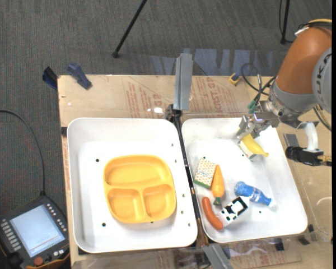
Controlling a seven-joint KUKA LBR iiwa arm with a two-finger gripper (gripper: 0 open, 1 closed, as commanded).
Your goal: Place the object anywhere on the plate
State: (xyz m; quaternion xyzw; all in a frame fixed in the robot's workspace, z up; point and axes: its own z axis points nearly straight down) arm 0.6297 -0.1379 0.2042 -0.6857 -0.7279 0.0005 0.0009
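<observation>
A yellow plate point(140, 175) with three compartments lies in the middle of the left bin point(84, 144). A yellow banana point(254, 147) sits at the upper middle of the right bin point(291, 206). My gripper point(250, 132) hangs at the banana's upper end, touching or just above it. Whether the banana is gripped is hidden from this angle. The grey arm with its orange band reaches in from the upper right.
Lower in the right bin lie a checkered packet point(205, 172), an orange carrot point(218, 182), a red sausage point(211, 213), a black-and-white block point(234, 209) and a blue bottle point(253, 194). A grey post point(183, 86) stands behind the divider between the bins.
</observation>
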